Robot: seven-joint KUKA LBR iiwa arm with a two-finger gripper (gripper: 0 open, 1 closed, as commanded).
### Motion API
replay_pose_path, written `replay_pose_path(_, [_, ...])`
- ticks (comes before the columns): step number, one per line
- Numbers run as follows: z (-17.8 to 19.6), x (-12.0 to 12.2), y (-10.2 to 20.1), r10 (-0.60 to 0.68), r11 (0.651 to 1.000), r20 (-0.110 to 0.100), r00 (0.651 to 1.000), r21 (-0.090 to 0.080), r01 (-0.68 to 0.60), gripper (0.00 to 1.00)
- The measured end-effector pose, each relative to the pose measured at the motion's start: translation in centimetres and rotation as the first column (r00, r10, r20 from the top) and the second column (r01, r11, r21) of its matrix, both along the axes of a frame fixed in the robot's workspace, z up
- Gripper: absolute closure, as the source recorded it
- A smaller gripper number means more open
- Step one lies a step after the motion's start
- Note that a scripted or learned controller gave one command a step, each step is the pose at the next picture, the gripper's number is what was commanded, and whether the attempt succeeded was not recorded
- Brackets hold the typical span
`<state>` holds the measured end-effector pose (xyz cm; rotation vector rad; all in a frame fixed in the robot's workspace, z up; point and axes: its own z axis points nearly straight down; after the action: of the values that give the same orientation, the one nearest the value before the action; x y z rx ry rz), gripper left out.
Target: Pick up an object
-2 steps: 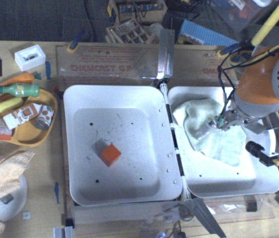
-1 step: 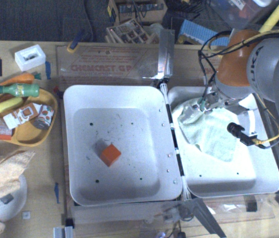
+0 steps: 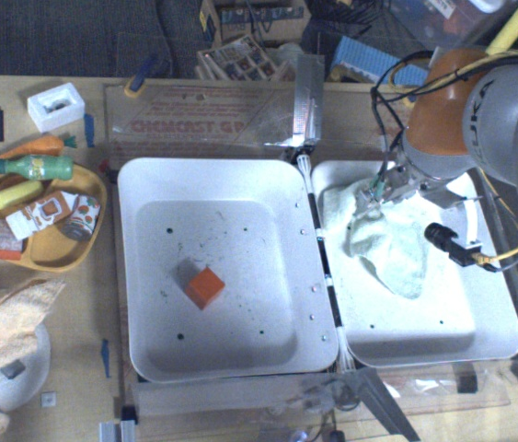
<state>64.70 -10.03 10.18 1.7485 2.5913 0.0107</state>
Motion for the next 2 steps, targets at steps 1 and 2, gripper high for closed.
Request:
replay_pose_path(1, [8.36,2.04,3.69,-0.113,0.994,-0.014,0.993,0.002,0.113,1.0])
replay_pose_path(2, [8.37,2.04,3.73,-0.113,0.994,-0.014,0.993,0.002,0.113,0.0])
